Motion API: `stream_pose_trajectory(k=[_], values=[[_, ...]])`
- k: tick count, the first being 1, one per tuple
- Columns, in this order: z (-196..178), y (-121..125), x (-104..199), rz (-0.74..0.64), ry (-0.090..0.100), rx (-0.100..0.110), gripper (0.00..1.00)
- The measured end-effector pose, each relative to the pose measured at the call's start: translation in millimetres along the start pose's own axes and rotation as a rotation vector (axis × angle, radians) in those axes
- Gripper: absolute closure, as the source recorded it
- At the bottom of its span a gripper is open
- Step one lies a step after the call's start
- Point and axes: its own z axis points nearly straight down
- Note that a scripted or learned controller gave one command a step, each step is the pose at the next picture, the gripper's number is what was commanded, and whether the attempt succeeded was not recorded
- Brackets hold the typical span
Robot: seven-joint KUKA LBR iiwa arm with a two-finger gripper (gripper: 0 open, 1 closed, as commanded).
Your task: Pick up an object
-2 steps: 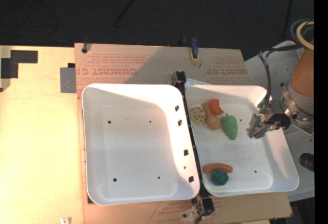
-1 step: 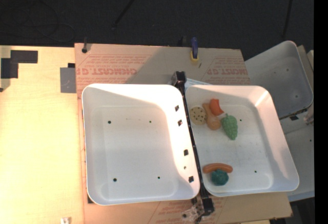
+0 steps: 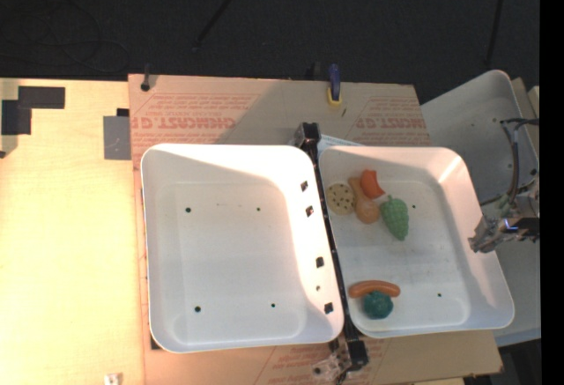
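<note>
The objects, a green berry-shaped toy (image 3: 396,218) among them, lay in the right bin (image 3: 458,172). My gripper (image 3: 493,236) hung just outside that bin's right rim; its grip I cannot tell.

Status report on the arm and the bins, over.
Gripper at right bin's right rim, holding nothing visible. Toys clustered in that bin, untouched. Path clear.

One fixed camera sat above the table (image 3: 62,225), looking down at a slant. It stood far enough back to take in both white bins side by side, left bin (image 3: 167,172) and right bin (image 3: 458,167), plus the cardboard sheet (image 3: 220,114) under them and dark floor beyond the far edge.
</note>
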Motion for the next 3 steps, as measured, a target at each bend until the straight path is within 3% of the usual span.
stream_pose_trajectory(k=[1,2,3], values=[[-144,1,24,-0.003,-0.009,-0.026,1.00],[4,-6,-2,0.003,-0.001,0.001,1.00],[-133,-5,17,-0.003,-0.009,-0.025,1.00]])
